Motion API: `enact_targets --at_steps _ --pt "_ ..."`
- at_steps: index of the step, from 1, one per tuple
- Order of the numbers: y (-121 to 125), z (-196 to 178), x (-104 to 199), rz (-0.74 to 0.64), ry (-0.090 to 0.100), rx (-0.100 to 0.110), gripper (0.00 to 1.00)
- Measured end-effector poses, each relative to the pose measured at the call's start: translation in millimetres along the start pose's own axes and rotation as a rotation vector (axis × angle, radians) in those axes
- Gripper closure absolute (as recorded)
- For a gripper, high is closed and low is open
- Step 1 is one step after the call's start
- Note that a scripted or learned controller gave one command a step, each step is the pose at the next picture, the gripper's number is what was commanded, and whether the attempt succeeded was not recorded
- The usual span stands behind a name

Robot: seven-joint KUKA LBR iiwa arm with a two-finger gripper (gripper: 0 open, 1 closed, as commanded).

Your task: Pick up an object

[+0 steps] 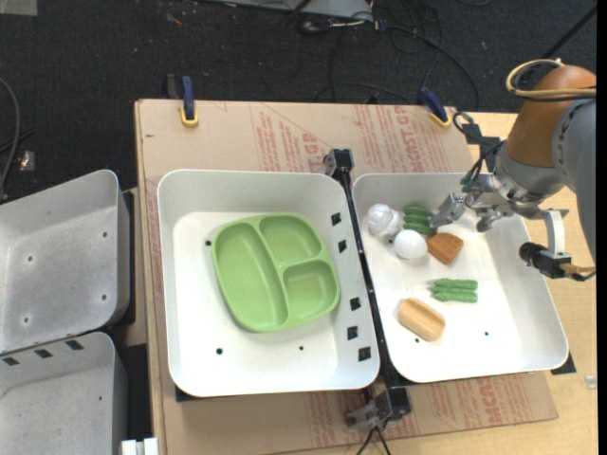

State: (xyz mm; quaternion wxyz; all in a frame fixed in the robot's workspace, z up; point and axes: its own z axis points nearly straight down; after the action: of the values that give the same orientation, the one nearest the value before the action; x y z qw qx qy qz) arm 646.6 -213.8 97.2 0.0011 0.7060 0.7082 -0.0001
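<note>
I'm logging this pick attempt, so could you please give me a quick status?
Gripper low in right bin, nothing seen held. Green toy and brown piece right beside it. White balls crowd close.

We can't resolve the gripper fingers, too small and dark against the right bin, so jaw state is unclear. The arm is cut off by the frame's right edge. The green item at the fingertips is partly covered by them; we can't tell contact from overlap. The small white object beside it is too small to identify. At far left, grey panels run off the edge.
</note>
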Motion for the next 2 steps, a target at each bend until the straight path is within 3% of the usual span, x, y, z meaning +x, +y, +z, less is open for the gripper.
enact_targets --at_steps 1,2 --pt "2 -14 0 -0.002 -0.003 -0.006 1.00" --pt "3 -76 -8 0.003 -0.002 -0.007 1.00"
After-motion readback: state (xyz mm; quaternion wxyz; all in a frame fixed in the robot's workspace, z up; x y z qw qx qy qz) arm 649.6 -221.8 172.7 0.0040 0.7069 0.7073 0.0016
